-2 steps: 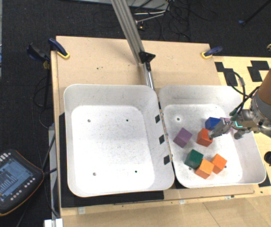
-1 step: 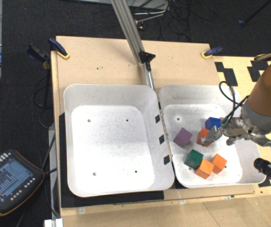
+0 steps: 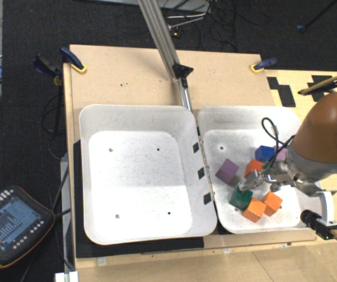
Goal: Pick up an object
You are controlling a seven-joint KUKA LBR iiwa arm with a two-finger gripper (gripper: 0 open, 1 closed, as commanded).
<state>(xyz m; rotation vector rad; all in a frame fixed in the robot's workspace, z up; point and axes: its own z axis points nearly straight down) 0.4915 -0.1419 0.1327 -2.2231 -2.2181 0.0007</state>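
Left bin [image 3: 97,157]: white floor speckled with dark marks, four small dark dots noted; no blocks are seen on it. A teach pendant [image 3: 6,225] lies off the bench at lower left. Two blue clamps [image 3: 71,57] are seen at the board's back corners, and a metal strut [image 3: 159,31] runs down to the divider between the bins.

Right bin [image 3: 239,119]: all candidate objects are clustered in its near-right portion. A purple block [image 3: 227,171] sits apart toward the divider. Right of it, an orange-red block [image 3: 253,168] and a blue block [image 3: 265,153] are seen, both partly covered by the wrist. Lower down, a green block [image 3: 239,200] touches an orange block [image 3: 252,209], and a second orange block [image 3: 272,202] lies just beside that one.

The gripper [image 3: 252,182] is lowered into the cluster, just above the green block and between the orange-red and orange pieces. Whether the claw is released or clenched cannot be told; the fingers are too small and cluttered against the blocks. No block is seen lifted clear of the bin floor.

Progress, as judged: the approach to the pile is done and the tool is at grasp height. A confirmed grip and the lift are left. The green block is the likeliest target, though crowding by its neighbours could spoil the closure.
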